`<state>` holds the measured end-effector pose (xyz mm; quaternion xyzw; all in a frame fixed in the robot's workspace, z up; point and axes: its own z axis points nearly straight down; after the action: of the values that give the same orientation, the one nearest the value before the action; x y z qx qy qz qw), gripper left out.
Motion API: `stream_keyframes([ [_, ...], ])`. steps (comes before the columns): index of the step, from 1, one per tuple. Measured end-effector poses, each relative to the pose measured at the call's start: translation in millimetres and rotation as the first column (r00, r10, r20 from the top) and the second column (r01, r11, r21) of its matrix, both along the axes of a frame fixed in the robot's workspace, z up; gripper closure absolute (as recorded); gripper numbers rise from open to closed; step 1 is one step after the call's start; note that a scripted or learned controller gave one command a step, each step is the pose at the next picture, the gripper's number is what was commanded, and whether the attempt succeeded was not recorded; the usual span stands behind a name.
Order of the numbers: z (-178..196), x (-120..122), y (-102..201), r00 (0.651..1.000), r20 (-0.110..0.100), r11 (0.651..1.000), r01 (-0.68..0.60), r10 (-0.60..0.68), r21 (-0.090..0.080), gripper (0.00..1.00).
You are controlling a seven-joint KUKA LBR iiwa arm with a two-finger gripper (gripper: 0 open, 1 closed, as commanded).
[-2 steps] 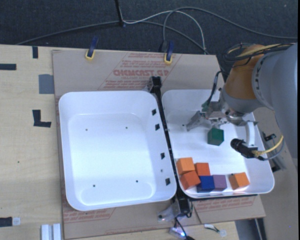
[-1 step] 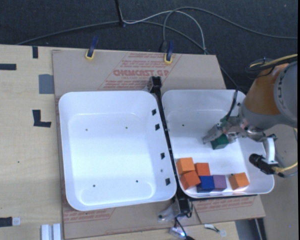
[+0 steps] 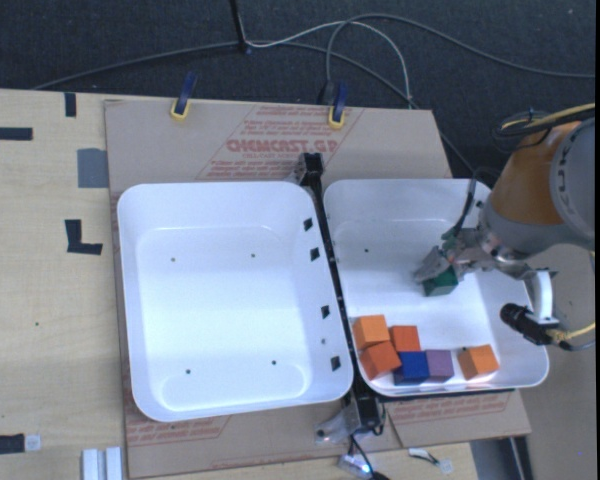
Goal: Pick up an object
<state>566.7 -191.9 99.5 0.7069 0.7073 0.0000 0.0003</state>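
— While the grey two-finger gripper (image 3: 442,268) is seen in the right-hand white plastic bin (image 3: 380,203), right of the frame's centre, what is gripped?

— A small dark-green block (image 3: 441,284) is seen between the fingers, so it is judged to be clamped, though only by its upper part, as far as can be told.

— What could be spoiled?

— If the hold is shallow, the green block could be lost during the lift and dropped back into the bin. It could also be twisted out if the wrist is turned quickly.

— And the other pieces?

— Two orange cubes (image 3: 376,343), a red cube (image 3: 405,338), a blue cube (image 3: 412,367), a purple cube (image 3: 439,364) and another orange cube (image 3: 477,361) are clustered along the lower edge of that bin, apart from the gripper. They are unlikely to be disturbed. The left-hand white bin (image 3: 140,208) is not involved.
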Motion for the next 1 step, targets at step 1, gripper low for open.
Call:
stream_keyframes([
  [1, 36.1, 30.0, -22.2, 0.999, 0.002, 0.999, 0.053, -0.053, -0.001, 1.00],
])
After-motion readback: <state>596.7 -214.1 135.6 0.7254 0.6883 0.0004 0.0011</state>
